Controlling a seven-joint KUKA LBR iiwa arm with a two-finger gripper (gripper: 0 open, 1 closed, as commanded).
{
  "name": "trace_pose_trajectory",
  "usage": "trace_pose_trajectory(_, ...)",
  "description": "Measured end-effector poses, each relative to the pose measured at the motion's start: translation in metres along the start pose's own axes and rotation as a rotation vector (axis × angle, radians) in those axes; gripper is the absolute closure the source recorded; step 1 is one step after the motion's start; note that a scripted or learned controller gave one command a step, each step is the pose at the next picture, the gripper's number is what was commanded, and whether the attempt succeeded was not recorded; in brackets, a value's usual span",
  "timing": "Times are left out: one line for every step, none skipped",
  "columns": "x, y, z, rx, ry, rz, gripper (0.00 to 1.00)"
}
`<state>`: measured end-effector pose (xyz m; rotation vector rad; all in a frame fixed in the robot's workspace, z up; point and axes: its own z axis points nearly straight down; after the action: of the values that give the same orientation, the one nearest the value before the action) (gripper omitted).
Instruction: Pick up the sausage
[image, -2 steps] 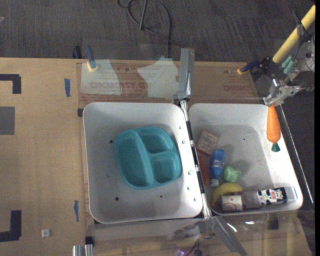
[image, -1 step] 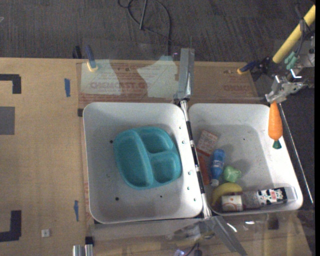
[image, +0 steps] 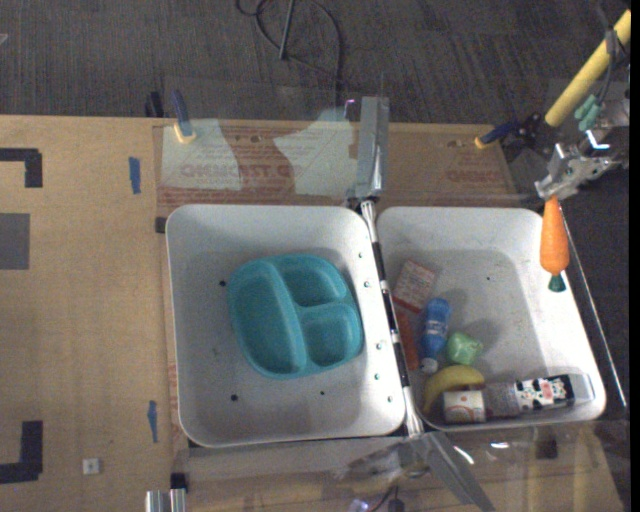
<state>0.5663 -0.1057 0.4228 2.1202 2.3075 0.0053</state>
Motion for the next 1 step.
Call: trace_pose_trajectory(0.0019,-0.0790,0.1480,0.008,0.003,0.026,1.00)
